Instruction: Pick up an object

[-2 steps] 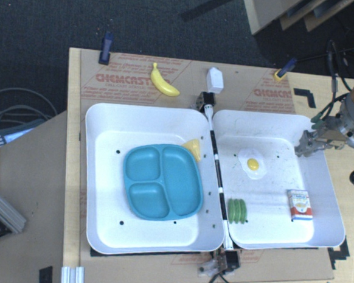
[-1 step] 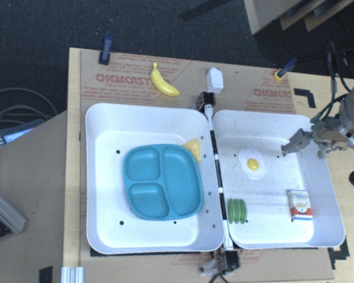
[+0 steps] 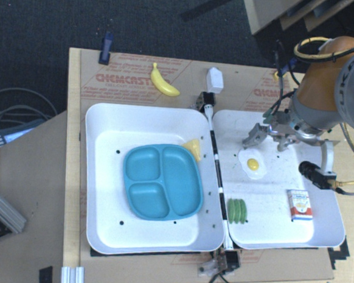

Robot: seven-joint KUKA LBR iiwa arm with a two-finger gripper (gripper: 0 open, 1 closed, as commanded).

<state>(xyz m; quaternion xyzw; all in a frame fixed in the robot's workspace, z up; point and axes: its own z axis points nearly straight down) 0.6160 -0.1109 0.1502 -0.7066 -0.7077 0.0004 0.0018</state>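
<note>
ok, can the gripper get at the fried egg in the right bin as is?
Probably yes. The gripper hangs just above the fried egg, nothing lies between them, and the green piece and small box sit well apart.

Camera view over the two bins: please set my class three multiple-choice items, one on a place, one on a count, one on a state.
1. Where does the banana lie?
A. In the left bin
B. On the cardboard behind the bins
C. On the blue tray

2. How many compartments has the blue tray?
A. Two
B. Three
C. Five

3. How do the gripper fingers stand?
A. Spread open above the fried egg toy
B. Shut on the small box
C. Shut on the green toy

Answers:
1 B, the banana rests on the printed cardboard, outside both bins.
2 B, the tray shows two small sections and one long one.
3 A, the two fingers splay apart with nothing between them, just behind the fried egg toy in the right bin; the small box and green toy lie apart, untouched.
</note>
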